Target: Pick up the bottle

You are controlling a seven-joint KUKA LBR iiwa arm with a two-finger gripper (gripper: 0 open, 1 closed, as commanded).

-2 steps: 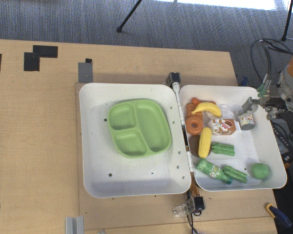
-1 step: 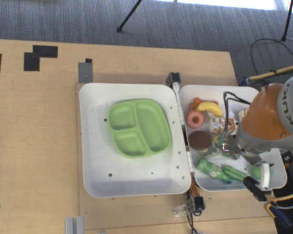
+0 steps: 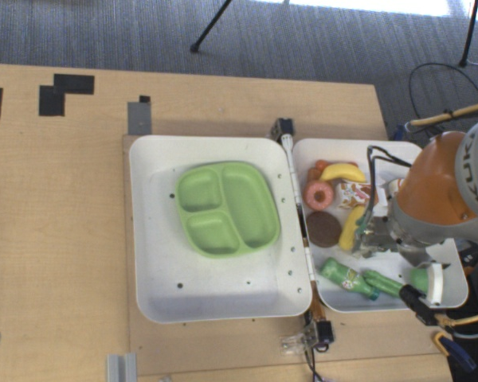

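step: reach for bottle in right bin | end effector: grip state can't tell | advice: descend lower, centre over bottle's body, avoid banana

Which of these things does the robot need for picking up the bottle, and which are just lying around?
Needed for the job:
green bottle
the robot's hand
right bin, where the bottle lies

Just lying around:
green plate in the left bin
bananas
pink donut
brown cookie
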